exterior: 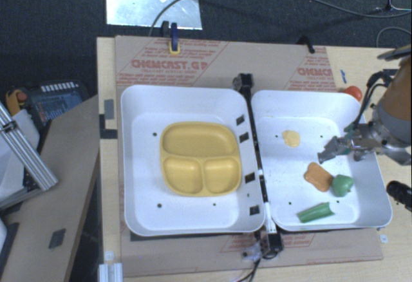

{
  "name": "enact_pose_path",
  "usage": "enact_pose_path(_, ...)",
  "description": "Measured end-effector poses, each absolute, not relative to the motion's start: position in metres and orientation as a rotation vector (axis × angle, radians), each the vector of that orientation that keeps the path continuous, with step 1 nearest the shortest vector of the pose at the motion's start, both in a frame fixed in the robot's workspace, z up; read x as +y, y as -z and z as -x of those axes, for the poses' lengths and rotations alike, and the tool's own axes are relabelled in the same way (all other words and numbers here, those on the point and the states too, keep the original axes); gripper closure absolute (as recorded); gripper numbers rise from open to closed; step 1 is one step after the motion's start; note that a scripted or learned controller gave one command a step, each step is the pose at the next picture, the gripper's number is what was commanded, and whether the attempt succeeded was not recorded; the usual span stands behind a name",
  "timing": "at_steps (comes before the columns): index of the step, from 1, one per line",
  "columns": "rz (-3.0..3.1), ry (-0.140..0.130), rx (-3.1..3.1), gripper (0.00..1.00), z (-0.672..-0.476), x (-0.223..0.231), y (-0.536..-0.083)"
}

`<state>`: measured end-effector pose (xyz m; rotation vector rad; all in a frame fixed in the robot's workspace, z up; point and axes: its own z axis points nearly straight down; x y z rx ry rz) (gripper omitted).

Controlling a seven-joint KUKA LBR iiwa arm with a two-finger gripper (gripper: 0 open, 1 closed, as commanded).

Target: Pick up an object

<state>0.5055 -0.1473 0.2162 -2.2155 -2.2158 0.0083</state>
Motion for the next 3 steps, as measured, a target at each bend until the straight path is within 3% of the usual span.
enact_pose_path(1,2.219,0.002,-2.226,0.0,-0.508,-0.147,-0.221)
enact_pose_path(3,2.218,-0.003,-2.22,0.0,-0.514,-0.139,-0.106)
